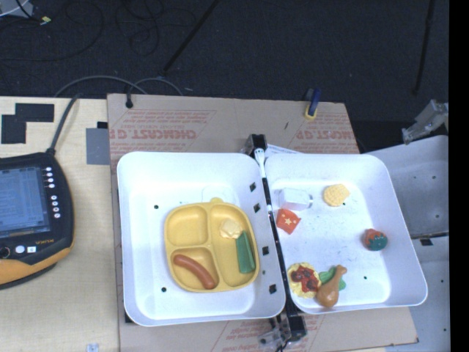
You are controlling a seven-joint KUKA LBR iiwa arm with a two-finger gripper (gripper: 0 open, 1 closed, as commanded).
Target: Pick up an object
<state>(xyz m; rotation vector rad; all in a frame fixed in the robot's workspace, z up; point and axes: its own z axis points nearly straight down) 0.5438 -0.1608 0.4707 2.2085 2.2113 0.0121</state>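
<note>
The right bin (399, 196) holds several toy foods: a yellow corn-like piece (336, 194), a red packet (288, 221), a red and teal fruit (375, 240), a brown drumstick (330, 290) and a small pizza-like piece (303, 277). A clear plastic item (296, 196) lies near the bin's left wall. In the left bin (139, 196) sits a yellow divided plate (183, 229) carrying a sausage (195, 270), a green bean-like piece (244, 251) and a pale yellow lump (231, 229).
A teach pendant (29, 211) lies on the bench at the far left. Cardboard (183, 127) lies under both bins. A blue and yellow clip (313, 103) sits at the cardboard's back edge. Grey metal (425, 174) stands at the right.
</note>
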